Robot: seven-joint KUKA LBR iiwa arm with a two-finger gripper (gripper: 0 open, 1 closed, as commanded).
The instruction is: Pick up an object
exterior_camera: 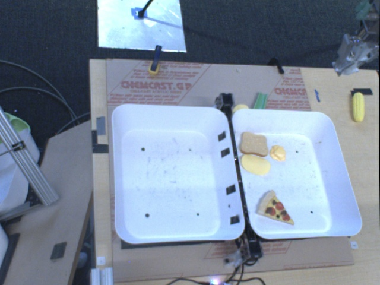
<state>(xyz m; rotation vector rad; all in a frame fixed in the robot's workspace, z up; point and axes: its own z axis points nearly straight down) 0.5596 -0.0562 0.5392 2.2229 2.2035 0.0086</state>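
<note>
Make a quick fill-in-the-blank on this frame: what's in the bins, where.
1. The toast, the pizza slice and the two yellow pieces all lie in the ____ bin.
2. The pizza slice lies nearer the camera than the ____.
3. The corn cob lies on the bench, ____ the bins.
4. The gripper hangs at the view's upper ____ corner.

Missing words: right; toast; outside; right

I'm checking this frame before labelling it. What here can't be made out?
- Gripper: at the camera view's top right edge, small and blurred; finger state unreadable.
- Yellow item behind the right bin: mostly hidden by the rim.
- Small yellow piece by the bread: too small to identify.
</note>
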